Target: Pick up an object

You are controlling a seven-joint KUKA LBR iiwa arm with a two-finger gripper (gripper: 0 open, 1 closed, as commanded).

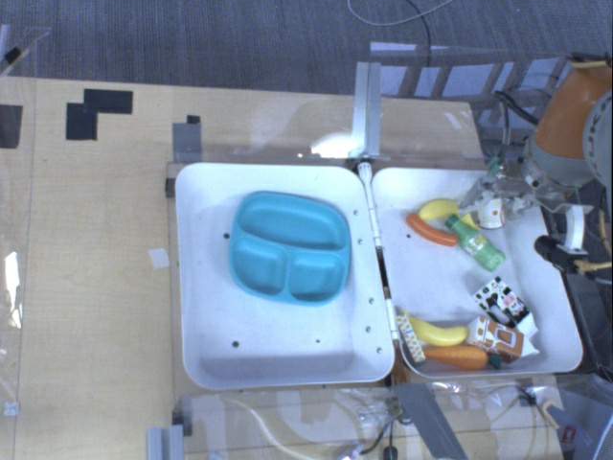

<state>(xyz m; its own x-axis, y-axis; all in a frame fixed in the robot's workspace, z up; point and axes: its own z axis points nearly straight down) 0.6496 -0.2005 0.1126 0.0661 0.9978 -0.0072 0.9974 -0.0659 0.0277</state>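
Two bins: we note the left bin (201, 286) holds a blue tray (287, 247). In the right bin (565, 353), a green bottle (476, 242) lies just beside the gripper (493, 204) at the far edge; bare floor mid-bin.

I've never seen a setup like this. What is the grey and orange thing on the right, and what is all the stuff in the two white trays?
That is a robot arm, seen by one camera above the bench, looking down at a slant. The left bin holds a blue divided plate. The right bin holds toy food and small items: a banana, a sausage, a green bottle, a second banana, a carrot and a black-and-white box. Its jaws hang over the right bin's far corner; I cannot tell whether they grip anything.
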